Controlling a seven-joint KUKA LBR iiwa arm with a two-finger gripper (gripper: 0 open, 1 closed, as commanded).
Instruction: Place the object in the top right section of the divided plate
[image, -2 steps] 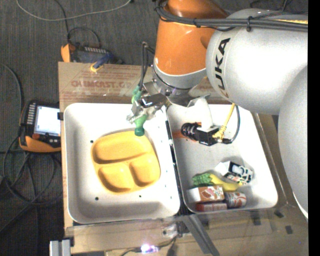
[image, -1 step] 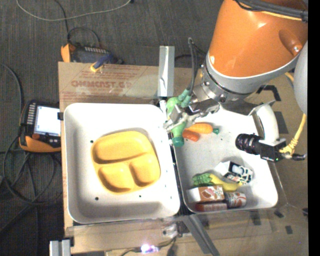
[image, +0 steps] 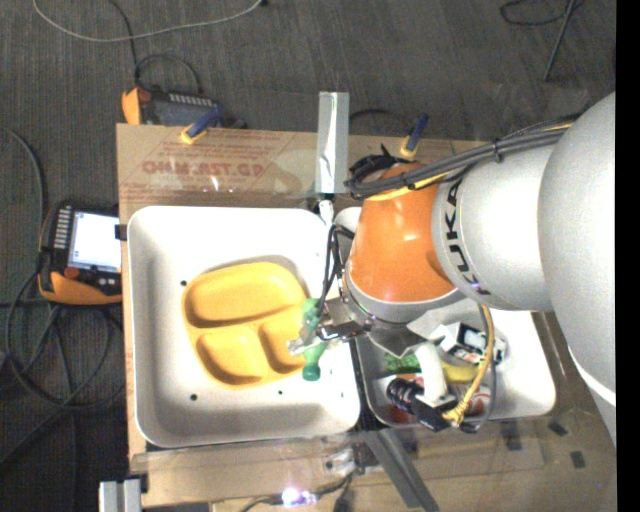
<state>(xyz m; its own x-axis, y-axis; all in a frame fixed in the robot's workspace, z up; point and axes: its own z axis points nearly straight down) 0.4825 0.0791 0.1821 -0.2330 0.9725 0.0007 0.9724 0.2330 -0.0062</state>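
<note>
Beside glossy yellow plate (image: 245, 322): green object (image: 311, 362).

I see the divided plate (image: 245, 320) in the left bin (image: 150, 300); a cluttered bin (image: 530, 385) at its three o'clock.

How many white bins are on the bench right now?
2. The left bin holds the yellow divided plate. The right bin lies mostly under the arm, with small items in it; some may be hidden.

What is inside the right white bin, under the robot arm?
Small mixed items lie in the right bin: something red, yellow and green. The arm covers its upper part, hiding anything there.
</note>
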